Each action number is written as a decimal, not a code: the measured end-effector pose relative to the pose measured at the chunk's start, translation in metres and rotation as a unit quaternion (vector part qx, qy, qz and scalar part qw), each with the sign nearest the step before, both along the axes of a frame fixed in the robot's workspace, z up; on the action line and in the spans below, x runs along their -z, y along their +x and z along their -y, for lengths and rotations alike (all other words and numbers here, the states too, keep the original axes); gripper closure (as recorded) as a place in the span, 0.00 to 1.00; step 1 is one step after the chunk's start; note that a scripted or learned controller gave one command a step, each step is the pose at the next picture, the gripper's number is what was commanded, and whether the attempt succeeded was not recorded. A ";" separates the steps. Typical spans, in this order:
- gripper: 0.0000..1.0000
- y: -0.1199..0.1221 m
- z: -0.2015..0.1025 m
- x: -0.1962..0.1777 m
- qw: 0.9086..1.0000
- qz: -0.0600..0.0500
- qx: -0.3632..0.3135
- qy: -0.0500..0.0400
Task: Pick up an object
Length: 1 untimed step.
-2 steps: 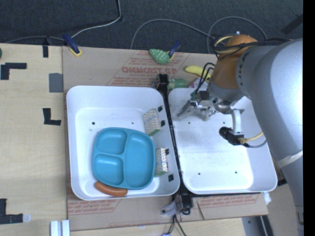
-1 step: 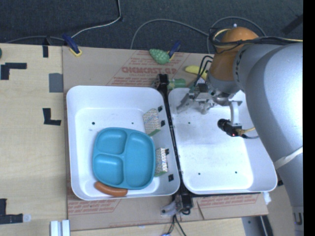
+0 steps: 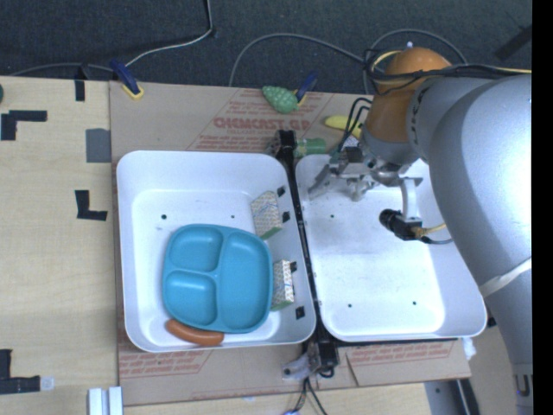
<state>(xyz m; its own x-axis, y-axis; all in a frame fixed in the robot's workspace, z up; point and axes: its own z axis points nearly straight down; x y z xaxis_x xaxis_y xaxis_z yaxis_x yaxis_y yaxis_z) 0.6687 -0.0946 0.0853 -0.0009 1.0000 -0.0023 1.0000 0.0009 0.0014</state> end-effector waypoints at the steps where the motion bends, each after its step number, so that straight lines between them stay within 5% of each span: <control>1: 0.00 -0.004 0.002 0.000 1.000 0.000 0.000 0.000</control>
